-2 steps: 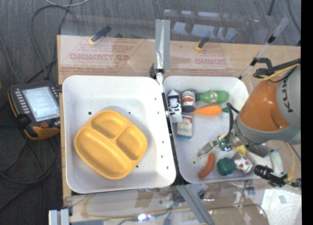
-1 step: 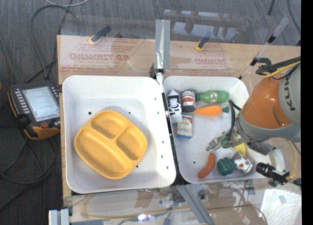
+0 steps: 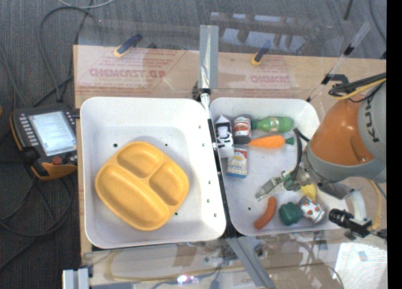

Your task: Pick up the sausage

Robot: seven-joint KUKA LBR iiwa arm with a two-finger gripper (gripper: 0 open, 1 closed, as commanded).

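Fingers (image 3: 271, 186) of mine hang open and holding nothing in the right bin (image 3: 312, 110), their tips pointing left, just above the sausage (image 3: 265, 212), which lies on the bin floor at a slant, its lower end toward the bin's front left corner. To take it well I judge I should turn my wrist so the fingers straddle its short width, drop over its middle, and close only once both tips are down beside it; the green piece (image 3: 289, 213) sits close on its right, so I would keep that tip tight against the sausage. Going left to right: a pendant (image 3: 45, 135) rests on the floor beside the desk (image 3: 141, 71), the left bin (image 3: 94, 228) holds a yellow tray (image 3: 142, 184), and my bin carries a small carton (image 3: 237, 162), a can (image 3: 242, 129), a carrot (image 3: 271, 142) and a green bottle (image 3: 274, 124) along its back. Dark carpet with loose cables lies beyond.
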